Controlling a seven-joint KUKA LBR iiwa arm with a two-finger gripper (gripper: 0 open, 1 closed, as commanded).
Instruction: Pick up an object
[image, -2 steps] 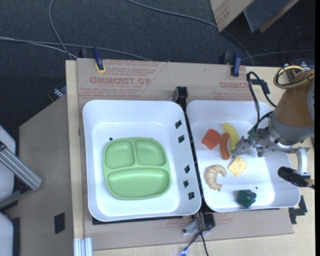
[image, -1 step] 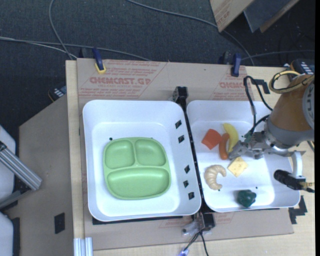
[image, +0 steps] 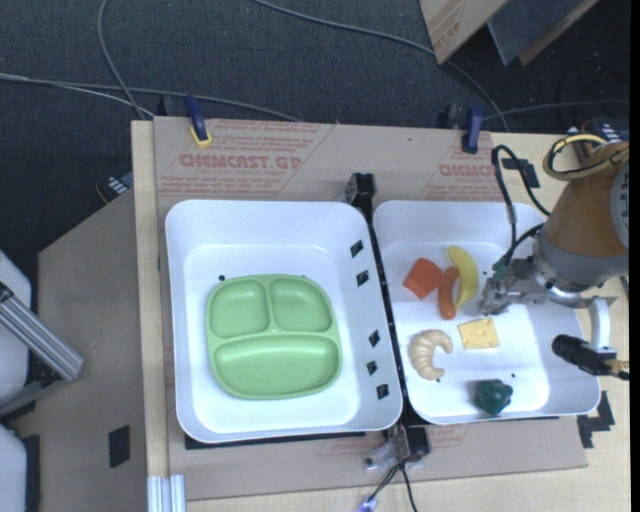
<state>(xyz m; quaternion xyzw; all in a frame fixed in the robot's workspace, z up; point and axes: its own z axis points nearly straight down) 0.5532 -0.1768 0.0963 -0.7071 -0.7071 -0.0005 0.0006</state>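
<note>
Two white bins stand side by side on the bench. The left bin (image: 180, 300) holds one green divided plate (image: 272, 336) with three compartments, lying flat at its centre.

The right bin (image: 570, 395) holds five loose items:
- One red piece (image: 422, 278) at about 10 o'clock.
- One yellow banana (image: 463, 274) just right of it, with a thin red strip touching its left edge that is hard to identify.
- One pale croissant (image: 430, 353) at 7 o'clock.
- One yellow cheese wedge (image: 478, 335) near centre.
- One dark green item (image: 492, 396) at 6 o'clock, its form unclear.

The gripper (image: 497, 297) sits low in the right bin at about 2 o'clock of the cheese wedge, just beside the banana. Its fingers are small and blurred, so whether they are apart or together cannot be told. The arm (image: 590, 225) enters from 3 o'clock, cut off at the frame edge, and covers part of the bin's right side.
</note>
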